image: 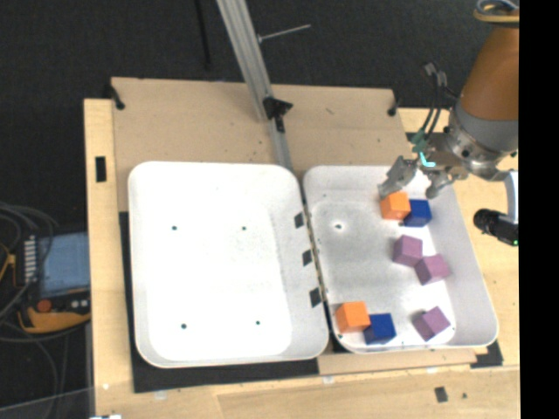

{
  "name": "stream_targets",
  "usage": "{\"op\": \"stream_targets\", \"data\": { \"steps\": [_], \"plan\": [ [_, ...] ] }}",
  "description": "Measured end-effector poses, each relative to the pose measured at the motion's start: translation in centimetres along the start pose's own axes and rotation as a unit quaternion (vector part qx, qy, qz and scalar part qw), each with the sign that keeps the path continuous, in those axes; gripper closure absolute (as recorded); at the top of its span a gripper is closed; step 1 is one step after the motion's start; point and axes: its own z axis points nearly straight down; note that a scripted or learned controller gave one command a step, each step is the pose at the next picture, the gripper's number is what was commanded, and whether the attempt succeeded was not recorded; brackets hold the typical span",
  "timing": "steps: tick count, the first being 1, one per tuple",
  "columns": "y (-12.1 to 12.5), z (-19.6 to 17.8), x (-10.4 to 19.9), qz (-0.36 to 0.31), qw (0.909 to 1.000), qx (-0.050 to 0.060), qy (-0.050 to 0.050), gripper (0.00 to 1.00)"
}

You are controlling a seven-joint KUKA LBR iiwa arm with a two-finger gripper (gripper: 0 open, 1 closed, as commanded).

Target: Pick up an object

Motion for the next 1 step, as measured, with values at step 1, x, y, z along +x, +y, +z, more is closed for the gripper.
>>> {"op": "stream_targets", "data": {
  "steps": [1],
  "plan": [
    [0.07,-0.24,0.00,0.000,1.0000,-0.002,0.000,0.00]
  ]
}}
